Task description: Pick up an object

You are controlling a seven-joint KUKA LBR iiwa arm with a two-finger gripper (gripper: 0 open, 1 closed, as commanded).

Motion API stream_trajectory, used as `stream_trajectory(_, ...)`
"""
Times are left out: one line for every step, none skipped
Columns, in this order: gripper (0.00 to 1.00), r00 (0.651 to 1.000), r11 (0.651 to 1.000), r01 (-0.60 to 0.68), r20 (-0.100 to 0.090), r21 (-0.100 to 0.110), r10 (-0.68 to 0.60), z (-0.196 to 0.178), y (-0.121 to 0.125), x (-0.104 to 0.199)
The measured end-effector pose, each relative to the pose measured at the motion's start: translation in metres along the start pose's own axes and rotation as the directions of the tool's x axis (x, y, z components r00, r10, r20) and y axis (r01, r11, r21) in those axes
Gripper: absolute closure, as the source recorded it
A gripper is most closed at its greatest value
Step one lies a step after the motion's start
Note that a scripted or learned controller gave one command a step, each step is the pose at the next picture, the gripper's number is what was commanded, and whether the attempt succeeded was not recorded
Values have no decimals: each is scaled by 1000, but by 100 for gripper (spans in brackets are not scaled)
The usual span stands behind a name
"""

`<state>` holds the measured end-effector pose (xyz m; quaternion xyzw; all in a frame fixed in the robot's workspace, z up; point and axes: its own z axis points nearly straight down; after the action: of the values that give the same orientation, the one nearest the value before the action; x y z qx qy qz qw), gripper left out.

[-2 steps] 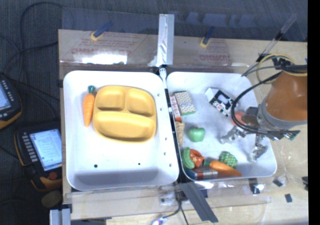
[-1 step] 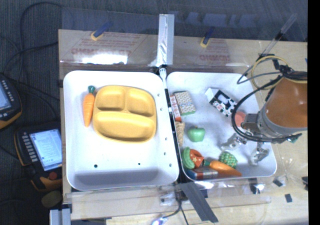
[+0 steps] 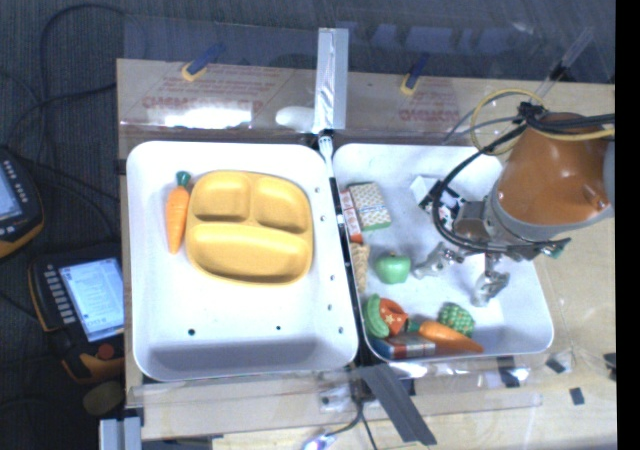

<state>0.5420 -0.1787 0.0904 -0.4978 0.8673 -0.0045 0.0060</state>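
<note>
Camera view: from where I stand, both shallow white bins sit side by side on the surface, the arm reaching in over the right one.
Front of right bin [image 3: 535,333]: a small heap of toy food lies against the near wall, made up of an orange plastic carrot [image 3: 447,335], a knobbly green plastic vegetable [image 3: 457,317], and a red-and-green piece [image 3: 383,318] beside them. All look light, stiff and a bit slick; packed this tight, they would be awkward to pinch singly.
Two-finger gripper [image 3: 466,273]: it hangs low over the middle of the right bin, its metal jaws spread apart with nothing between them.
Likely target: a small round green plastic fruit [image 3: 393,267] lies just left of the jaws, apart from the heap. I judge it hard, light and smooth, so it may roll or squirt out; closing across its widest middle seems safest.
Further back: a flat rectangular speckled packet [image 3: 368,205] rests near the dividing wall; thin and low, hard to get under.
Left bin [image 3: 240,348]: a yellow moulded plastic tray with compartments [image 3: 250,226] lies in it, too broad for the jaws except at a rim, and touching its left side is a second orange toy carrot [image 3: 177,216], slim and easy to span across its body.
</note>
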Motion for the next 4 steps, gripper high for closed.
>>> stream_trajectory(0, 999, 999, -48, -1, 1, 48, 0, 28, -35)
stream_trajectory(0, 966, 966, 258, 2, -6, -258, 2, -27, -63)
stream_trajectory(0, 874, 874, 486, 8, -12, -486, -78, -58, -23)
stream_trajectory(0, 840, 840, 542, 15, -8, -542, -5, -31, 13)
